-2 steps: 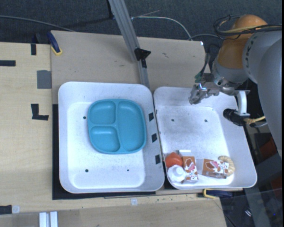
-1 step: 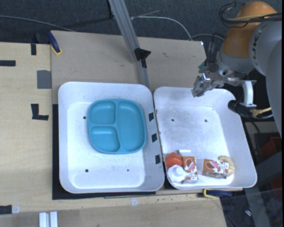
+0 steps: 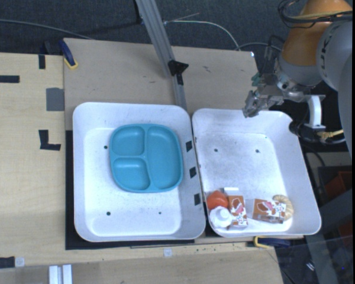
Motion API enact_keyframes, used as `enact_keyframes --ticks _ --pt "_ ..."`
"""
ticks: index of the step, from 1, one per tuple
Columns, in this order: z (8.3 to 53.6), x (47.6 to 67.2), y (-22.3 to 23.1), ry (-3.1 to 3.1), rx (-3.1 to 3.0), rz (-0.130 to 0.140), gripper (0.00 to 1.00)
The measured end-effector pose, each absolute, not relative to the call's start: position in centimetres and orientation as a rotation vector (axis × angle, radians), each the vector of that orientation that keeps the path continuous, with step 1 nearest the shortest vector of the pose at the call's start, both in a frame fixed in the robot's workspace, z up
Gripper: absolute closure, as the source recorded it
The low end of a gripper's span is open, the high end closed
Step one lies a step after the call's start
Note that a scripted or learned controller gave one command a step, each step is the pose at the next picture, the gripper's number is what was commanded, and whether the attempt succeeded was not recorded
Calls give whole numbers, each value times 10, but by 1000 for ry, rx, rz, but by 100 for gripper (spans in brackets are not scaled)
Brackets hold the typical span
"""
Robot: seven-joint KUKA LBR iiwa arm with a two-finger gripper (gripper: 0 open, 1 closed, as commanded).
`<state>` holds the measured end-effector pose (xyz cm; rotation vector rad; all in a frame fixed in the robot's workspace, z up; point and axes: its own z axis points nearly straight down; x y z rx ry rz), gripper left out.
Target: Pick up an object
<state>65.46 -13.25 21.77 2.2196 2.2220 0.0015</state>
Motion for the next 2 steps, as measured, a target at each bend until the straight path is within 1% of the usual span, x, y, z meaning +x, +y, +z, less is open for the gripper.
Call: enact_keyframes --ticks 1,2 --pt "215 640 -74 2229 2216 -1 100" --pt "216 609 -25 2230 2218 -2 100"
